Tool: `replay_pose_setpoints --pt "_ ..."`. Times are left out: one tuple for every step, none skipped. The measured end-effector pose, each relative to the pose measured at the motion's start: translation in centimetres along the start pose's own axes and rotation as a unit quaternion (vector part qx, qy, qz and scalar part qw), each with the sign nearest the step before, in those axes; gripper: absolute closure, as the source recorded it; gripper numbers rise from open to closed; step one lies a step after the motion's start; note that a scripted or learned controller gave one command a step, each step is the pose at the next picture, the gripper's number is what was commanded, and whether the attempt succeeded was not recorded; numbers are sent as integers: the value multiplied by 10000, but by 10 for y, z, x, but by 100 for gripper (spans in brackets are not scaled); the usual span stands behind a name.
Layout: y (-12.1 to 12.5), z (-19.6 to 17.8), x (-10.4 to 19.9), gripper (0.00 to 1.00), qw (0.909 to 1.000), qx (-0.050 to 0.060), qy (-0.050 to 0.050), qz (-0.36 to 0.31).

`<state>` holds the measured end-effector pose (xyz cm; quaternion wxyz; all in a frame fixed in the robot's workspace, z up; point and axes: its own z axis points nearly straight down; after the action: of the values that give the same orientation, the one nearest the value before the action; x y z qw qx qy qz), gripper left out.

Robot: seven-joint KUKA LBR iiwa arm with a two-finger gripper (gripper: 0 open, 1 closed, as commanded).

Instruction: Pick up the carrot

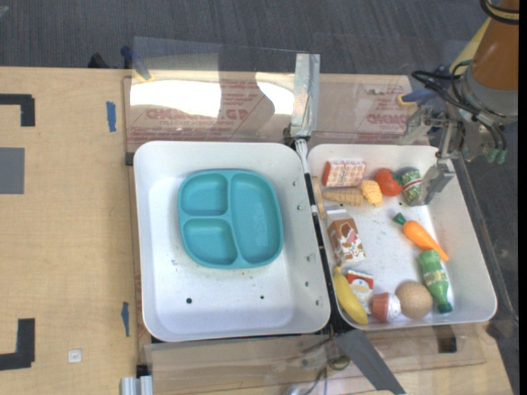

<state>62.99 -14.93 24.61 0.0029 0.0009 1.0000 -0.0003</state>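
The carrot [422,235] is orange with a small green stem end. It lies flat in the right bin [471,245], near that bin's right wall, pointing down and to the right. My gripper [440,175] hangs over the bin's far right corner, above and slightly right of the carrot and clearly apart from it. It is close beside a green can [411,186]. Nothing shows held in it.
Just below the carrot lie a green bottle [434,279] and a tan potato [414,299]. A tomato [387,181], corn [354,194], small cartons [346,239] and a banana [350,296] fill the bin's left half. The left bin [156,278] holds a teal divided plate [230,219].
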Motion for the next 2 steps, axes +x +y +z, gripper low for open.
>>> replay_pose_setpoints --pt "9 147 21 0 9994 8 -35 -337" --pt "-20 159 58 0 9985 0 8 -547"
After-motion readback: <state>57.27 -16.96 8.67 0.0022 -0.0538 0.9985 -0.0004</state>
